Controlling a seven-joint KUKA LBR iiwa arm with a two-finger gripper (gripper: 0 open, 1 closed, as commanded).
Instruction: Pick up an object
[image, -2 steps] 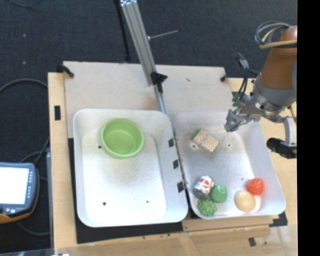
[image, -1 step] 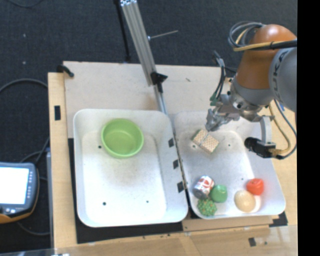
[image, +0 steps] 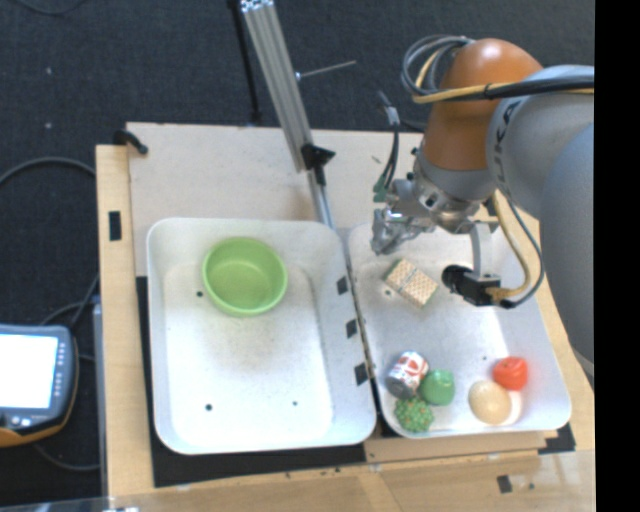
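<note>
Contents, nearest row first. Right-hand shallow white plastic bin (image: 545, 335), near edge: a bumpy dark-green lump like a toy broccoli (image: 413, 413), touching a smooth round green ball-shaped toy (image: 437, 387) and a small red-and-silver crumpled can (image: 407, 371) just behind it. Right of these, apart from them, a pale cream egg-shaped toy (image: 490, 402) with a small red-orange tomato-like toy (image: 510, 373) touching its far side. These five sit bunched along the near wall, probably because the bin floor slopes or earlier handling pushed them there; that crowding would make a clean grasp harder.

Middle of the same bin: a tan waffle-patterned square biscuit-like block (image: 412, 282), lying flat and alone, well apart from the near cluster. It looks the likeliest target, since it is isolated and sits just near of the gripper.

Left-hand shallow white plastic bin (image: 180, 400): one lime-green round plastic bowl (image: 244, 277), upright, in the far part, nothing in it.

Far end of the right bin: grey two-finger gripper (image: 392, 232) below the orange-banded wrist, hanging close to the bin's far-left corner beside the divider. Nothing is seen between the fingers; whether they stand apart or together cannot be told from this slant.

Beyond, on the pale board counter (image: 215, 170): a slanted aluminium pole (image: 285, 95), presumably a camera or fixture support.
</note>
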